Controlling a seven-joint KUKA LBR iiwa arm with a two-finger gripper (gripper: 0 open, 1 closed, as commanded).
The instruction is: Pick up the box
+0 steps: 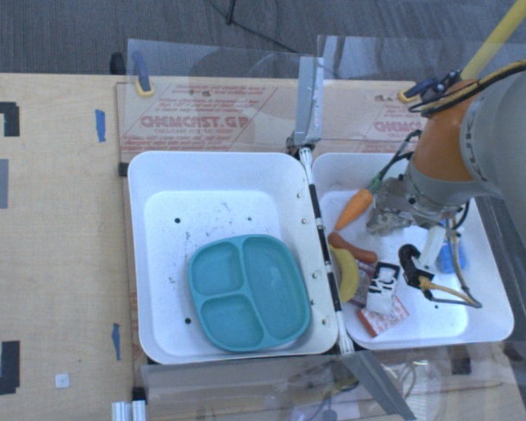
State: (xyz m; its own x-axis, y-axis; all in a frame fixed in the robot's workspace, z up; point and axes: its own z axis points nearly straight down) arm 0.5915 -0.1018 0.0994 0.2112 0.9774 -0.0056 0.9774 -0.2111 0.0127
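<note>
Arm (473, 139) bends steeply into right bin (495, 318); gripper (387, 222) state unclear above box (381, 289).

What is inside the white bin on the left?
The left bin holds a teal divided plate, lying flat toward the near side. Dark specks dot the floor. Whatever lies beneath the plate is covered.

I see the teal divided plate (248, 292) lying in the left bin (149, 191). Right of that plate, in the right bin (491, 314), my hand (394, 219) hovers low beside a carrot (355, 207), with a banana (344, 273) and a small box (381, 289) nearer the plate.
</note>
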